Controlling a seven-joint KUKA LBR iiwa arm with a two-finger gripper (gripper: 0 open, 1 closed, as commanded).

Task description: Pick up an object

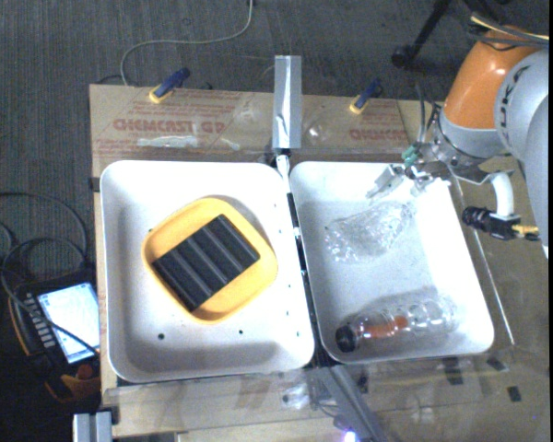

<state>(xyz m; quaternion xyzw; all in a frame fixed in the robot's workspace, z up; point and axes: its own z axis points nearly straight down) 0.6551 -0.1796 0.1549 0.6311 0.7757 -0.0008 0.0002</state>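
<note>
Two white bins sit side by side on the bench, pushed together so their inner walls meet along the middle, which gives the arm two clear trays to work between. The left bin [120, 247] holds one thing, a yellow pad with a black ribbed top [210, 258], lying flat and turned at an angle near the centre.

The right bin [475, 330] holds the likelier targets. A crumpled piece of clear plastic [369, 228] lies loose in the upper half, and a clear bottle with a dark cap and orange contents [396, 322] rests on its side along the near wall, probably rolled there against the slope of the bin floor.

The arm [493, 86] reaches in from the right, its orange band high over the bin's far right corner. The gripper [392, 180] points down and leftward over the upper part of the right bin, just above the top edge of the crumpled plastic and close to it. I can make out thin pale fingers, but they are small and blur against the white bin, so I cannot tell how far apart the jaws stand or whether they touch the plastic. Nothing is visibly between them, so I judge that nothing is picked up yet.
</note>
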